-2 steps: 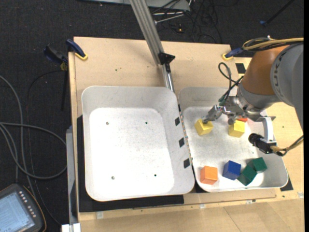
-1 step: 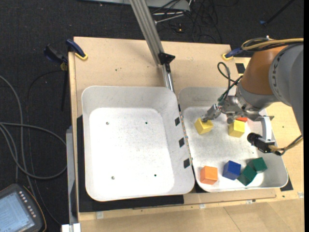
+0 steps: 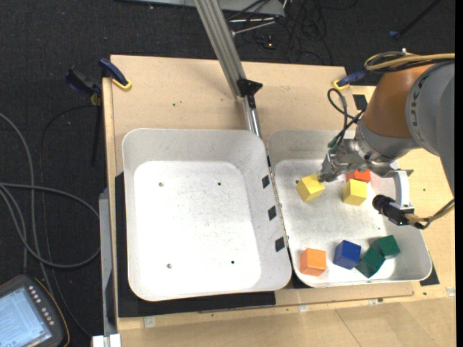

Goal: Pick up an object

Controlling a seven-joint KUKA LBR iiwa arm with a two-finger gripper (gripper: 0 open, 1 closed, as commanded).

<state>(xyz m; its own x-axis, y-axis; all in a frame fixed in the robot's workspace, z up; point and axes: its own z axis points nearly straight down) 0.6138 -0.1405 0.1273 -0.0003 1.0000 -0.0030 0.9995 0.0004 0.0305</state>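
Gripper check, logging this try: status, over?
Gripper low in right bin, just right of yellow cube. Nothing seen held. Second yellow cube and red block crowd close under the wrist.

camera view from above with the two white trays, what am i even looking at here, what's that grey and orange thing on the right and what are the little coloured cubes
You are looking down at a slant from one camera fixed above a wooden bench. The grey and orange thing is a robot arm reaching in from the right. At its end is a gripper, a two-fingered clamp meant to pick things up.

Two shallow white bins sit side by side. The left bin is the larger one in view. The right bin holds small toy blocks: a yellow block just beside the gripper, a second yellow block with a red-orange block behind it, and near the front edge an orange block, a blue block and two green blocks.

The gripper is low over the right bin near the first yellow block. I cannot tell whether it is holding anything.
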